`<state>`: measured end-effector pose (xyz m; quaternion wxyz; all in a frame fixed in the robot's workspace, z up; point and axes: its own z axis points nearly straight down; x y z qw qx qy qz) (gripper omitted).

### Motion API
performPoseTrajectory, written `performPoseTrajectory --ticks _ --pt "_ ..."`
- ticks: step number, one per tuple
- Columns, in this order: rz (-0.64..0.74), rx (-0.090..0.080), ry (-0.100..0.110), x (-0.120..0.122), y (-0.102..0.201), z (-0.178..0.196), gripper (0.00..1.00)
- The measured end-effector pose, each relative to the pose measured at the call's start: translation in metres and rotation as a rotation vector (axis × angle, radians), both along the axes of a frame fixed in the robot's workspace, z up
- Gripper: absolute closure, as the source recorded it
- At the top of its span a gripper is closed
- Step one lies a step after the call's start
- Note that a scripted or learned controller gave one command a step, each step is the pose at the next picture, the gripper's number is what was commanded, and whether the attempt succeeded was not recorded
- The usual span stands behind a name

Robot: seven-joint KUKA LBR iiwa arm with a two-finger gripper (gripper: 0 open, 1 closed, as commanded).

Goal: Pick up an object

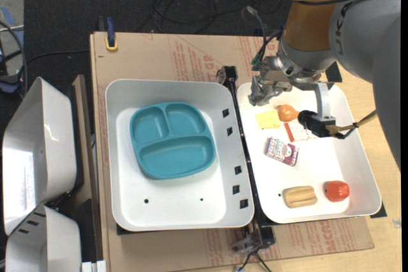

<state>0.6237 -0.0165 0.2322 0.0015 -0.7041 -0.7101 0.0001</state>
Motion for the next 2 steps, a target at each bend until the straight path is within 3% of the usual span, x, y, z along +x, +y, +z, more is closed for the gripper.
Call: performPoseTrajectory --ticks 2 --pt "0.0 -0.001 -0.004 -0.001 0.103 0.01 1.0"
